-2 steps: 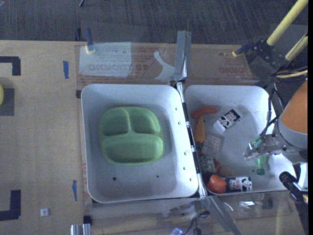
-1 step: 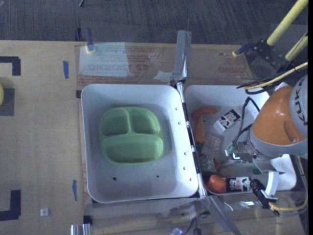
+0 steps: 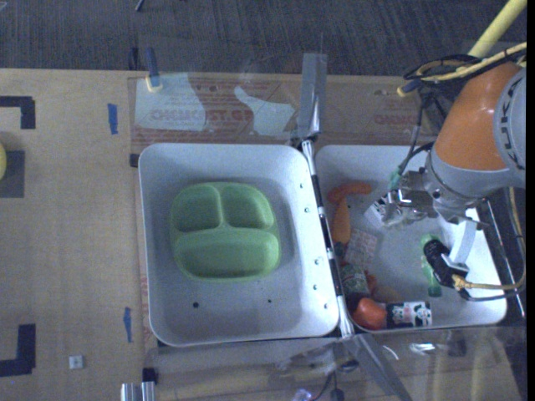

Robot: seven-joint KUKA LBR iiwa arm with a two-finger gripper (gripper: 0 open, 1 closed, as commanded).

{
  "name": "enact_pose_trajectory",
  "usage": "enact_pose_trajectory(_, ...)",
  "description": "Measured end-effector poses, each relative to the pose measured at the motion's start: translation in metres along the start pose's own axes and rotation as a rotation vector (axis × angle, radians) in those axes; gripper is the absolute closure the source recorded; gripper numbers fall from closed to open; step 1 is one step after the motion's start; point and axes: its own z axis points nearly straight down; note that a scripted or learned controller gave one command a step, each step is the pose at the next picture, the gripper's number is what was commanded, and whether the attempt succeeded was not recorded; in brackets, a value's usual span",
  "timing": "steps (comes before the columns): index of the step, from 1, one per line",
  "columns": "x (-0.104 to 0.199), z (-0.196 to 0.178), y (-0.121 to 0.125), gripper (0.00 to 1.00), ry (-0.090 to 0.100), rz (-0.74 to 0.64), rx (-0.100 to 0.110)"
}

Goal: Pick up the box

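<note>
Gripper (image 3: 404, 208) low in right bin (image 3: 493, 312), above box (image 3: 363, 245); finger state impossible to tell.

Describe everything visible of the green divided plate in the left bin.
The green divided plate is a rounded-corner rectangle, apparently matte plastic, moulded into three compartments: two smaller ones along the far side and one long one along the near side. It lies flat and upright on the floor of the left white bin, somewhat toward the bin's far-left part, clear of the walls. Nothing can be seen in its compartments, and nothing touches it but the bin floor.
</note>
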Motion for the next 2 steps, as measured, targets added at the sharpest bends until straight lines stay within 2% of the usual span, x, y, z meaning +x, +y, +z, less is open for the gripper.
enact_pose_trajectory(1,-0.038,0.097,-0.009,1.00,0.001,0.073,-0.006)
enact_pose_trajectory(2,0.040,0.000,0.024,1.00,0.000,0.156,0.001)
